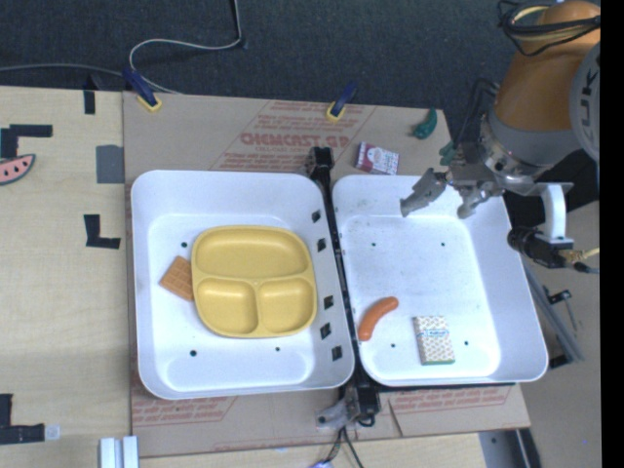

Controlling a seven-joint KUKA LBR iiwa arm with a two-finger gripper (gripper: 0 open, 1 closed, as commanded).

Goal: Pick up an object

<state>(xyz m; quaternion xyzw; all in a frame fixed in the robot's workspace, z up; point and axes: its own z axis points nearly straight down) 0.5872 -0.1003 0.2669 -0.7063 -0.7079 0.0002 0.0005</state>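
An orange sausage-shaped piece lies in the right bin near its front left. A small printed box rests just right of it, close to the front wall. My gripper hangs over the bin's back edge, well behind both items. Its two fingers are spread apart with nothing between them. In the left bin sits a yellow divided plate, and a tan cracker-like piece pokes out from under the plate's left side.
A small red and white packet lies on the cardboard behind the bins. Blue and yellow clamps hold the cardboard's back edge, and a green clip sits near the arm. The black divider runs between the bins.
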